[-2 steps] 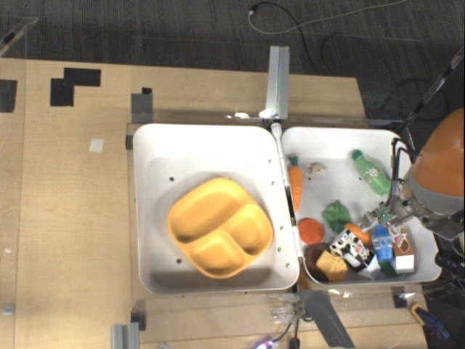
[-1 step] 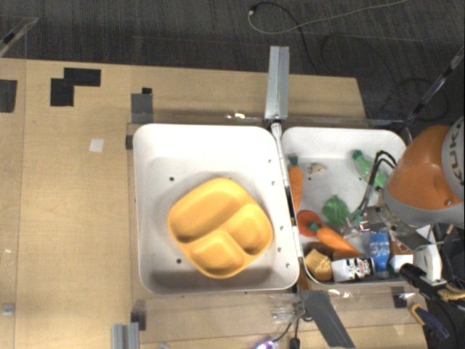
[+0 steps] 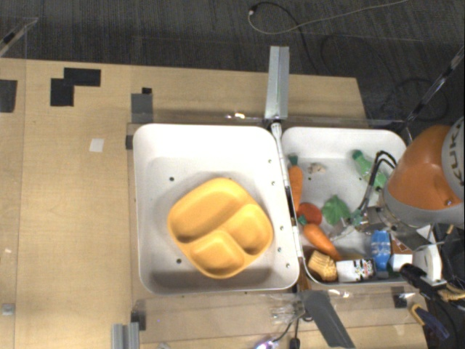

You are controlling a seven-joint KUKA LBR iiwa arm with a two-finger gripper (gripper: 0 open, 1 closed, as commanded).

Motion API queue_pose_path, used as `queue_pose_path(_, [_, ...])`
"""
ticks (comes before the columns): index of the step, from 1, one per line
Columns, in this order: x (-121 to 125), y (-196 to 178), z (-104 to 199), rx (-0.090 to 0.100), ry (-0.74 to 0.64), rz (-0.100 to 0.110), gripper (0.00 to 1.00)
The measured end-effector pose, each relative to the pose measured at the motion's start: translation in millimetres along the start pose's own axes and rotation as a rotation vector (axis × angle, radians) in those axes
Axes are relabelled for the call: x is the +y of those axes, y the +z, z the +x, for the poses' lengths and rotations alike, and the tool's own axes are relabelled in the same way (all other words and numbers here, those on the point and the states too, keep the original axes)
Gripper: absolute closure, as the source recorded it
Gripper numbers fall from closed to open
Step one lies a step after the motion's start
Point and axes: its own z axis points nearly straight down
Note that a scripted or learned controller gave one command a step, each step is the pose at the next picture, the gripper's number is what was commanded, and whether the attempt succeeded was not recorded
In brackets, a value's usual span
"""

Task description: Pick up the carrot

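Two carrots lie in the right bin (image 3: 330, 138). One carrot (image 3: 320, 240) rests slantwise near the front left of that bin. A second, slimmer carrot (image 3: 296, 185) lies along the bin's left wall. My gripper (image 3: 354, 222) hangs low over the middle of the right bin, just right of the slanted carrot and beside a green leafy item (image 3: 336, 211). The arm's orange band (image 3: 423, 177) is above and to the right of it. I see nothing held.
A red tomato (image 3: 310, 213) sits between the carrots. A green bottle (image 3: 361, 162), a blue bottle (image 3: 379, 246), a white bottle (image 3: 355, 270) and a tan lump (image 3: 323, 267) crowd the right bin. The left bin (image 3: 156, 158) holds a yellow divided tray (image 3: 220, 226).
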Motion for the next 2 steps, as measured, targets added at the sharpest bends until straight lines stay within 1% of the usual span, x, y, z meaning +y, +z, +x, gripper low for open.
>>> queue_pose_path(1, [18, -86, 82, 0.003, -0.05, 0.002, 0.0])
queue_pose_path(2, [73, -86, 162, 0.004, -0.416, 0.002, 0.0])
